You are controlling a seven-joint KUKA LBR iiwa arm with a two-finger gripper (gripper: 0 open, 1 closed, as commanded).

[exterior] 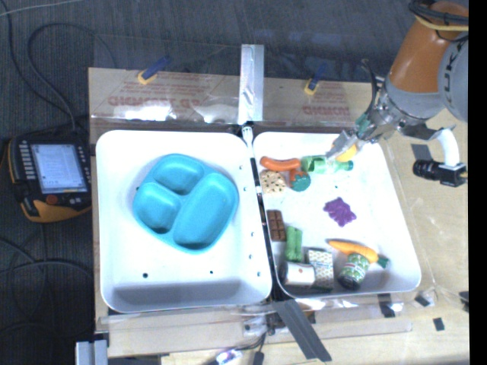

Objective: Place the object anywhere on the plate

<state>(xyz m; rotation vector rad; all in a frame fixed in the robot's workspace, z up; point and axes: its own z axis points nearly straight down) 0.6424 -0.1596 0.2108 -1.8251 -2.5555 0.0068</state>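
Observation:
A blue plate [185, 201] with three compartments lies in the left bin [122, 280], and nothing rests on it. My gripper [344, 149] is low over the far right corner of the right bin [403, 268], reaching in from the orange-banded arm [426, 52]. A small yellow piece [348, 152] sits right at the gripper's tip, and a green piece [313, 164] lies just to its left. Whether the gripper has hold of the yellow piece is unclear.
The right bin holds several toy foods: an orange sausage [278, 162], a waffle [272, 181], purple grapes [340, 211], a chocolate bar [275, 224], a carrot [354, 247] and a can [351, 271]. A metal divider [252, 90] stands behind the bins.

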